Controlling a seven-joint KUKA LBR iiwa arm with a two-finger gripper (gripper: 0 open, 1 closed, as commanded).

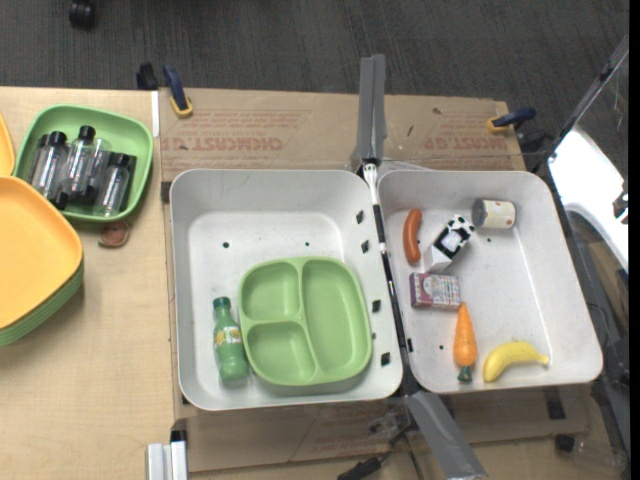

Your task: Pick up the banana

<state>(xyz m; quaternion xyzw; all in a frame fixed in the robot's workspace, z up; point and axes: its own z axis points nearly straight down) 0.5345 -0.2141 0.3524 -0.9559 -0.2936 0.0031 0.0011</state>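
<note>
Dark carpet runs behind a wooden bench [90,368] with a cardboard sheet [270,133] clamped across it, likely to give the two bins a flat, steady base. Taking the right bin [560,258] as the landmark: the left bin [200,218] sits directly to its left, rims touching along a shared seam, so things can be passed from one to the other.

Far left of the right bin, a stack of orange plates [30,258] overhangs the bench edge, and a small green tray [85,138] beside it keeps several dark-capped bottles [80,168] together. Inside the left bin, a green divided plate [305,320] lies flat near the front, with a green bottle [229,338] on its side just left of it.

Within the right bin the items are scattered loosely, apart enough for a gripper to reach each. The banana [515,359] lies near the front right corner, close to the wall, its curve opening downward. Just left of it stands a carrot [464,340]; above that a pink carton [436,290], a red sausage [412,236], a black-and-white toy [453,238] and a small can [495,213] toward the back.

I cannot tell how the jaws stand. The pick has not begun, judging by the banana resting untouched.
</note>
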